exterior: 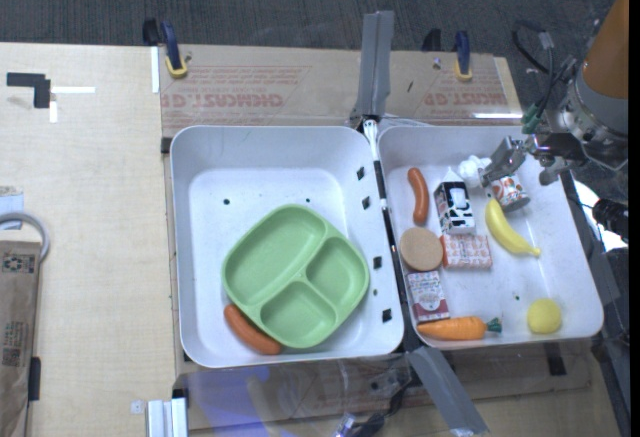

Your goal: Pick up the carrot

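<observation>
Camera view: the carrot (457, 328) lies flat along the near wall of the right bin (590, 320), untouched. The gripper (505, 165) hovers well beyond it, over the far side; its grip state I cannot tell.

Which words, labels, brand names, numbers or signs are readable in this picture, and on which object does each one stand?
"CHEMCOZT GE": red print, upside down and only partly legible, on the cardboard sheet behind the left bin. A similar red line behind the right bin is too blurred to read.
Recycling symbol, on the brown paper bag at the left edge.
Black and white carton, red packet, small can: print too small to read.
</observation>
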